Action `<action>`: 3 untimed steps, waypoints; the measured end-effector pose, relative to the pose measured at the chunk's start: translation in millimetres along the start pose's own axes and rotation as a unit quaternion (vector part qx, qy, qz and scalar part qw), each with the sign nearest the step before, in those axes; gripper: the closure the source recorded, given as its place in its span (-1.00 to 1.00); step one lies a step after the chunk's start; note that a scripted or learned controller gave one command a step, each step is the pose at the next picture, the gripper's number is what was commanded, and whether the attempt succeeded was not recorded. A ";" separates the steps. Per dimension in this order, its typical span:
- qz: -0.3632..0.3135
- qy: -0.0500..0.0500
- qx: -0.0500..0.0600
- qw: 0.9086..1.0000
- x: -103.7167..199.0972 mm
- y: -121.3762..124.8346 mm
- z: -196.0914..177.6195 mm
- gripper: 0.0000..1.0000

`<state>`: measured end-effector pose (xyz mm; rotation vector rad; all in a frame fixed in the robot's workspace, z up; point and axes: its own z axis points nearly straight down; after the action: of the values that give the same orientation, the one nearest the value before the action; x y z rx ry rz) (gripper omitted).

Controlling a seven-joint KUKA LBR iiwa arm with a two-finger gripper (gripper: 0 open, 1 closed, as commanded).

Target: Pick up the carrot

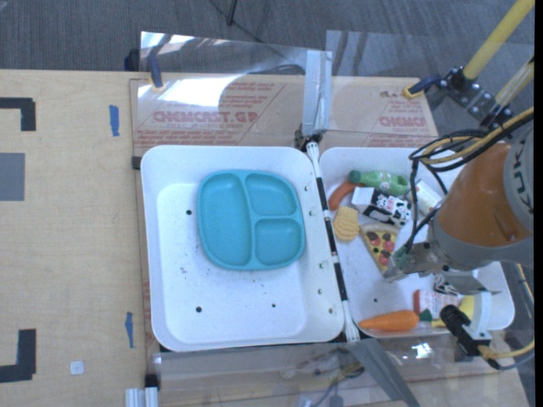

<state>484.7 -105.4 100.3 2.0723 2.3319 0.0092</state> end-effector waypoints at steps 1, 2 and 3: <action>0.000 0.000 0.000 1.000 0.0 0.0 0.0 -1.00; -0.054 0.006 0.005 0.998 -11.5 -4.0 11.0 -1.00; 0.076 0.003 0.006 0.997 -1.0 18.6 11.6 -1.00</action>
<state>503.5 -104.3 89.0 2.2517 2.1773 0.0054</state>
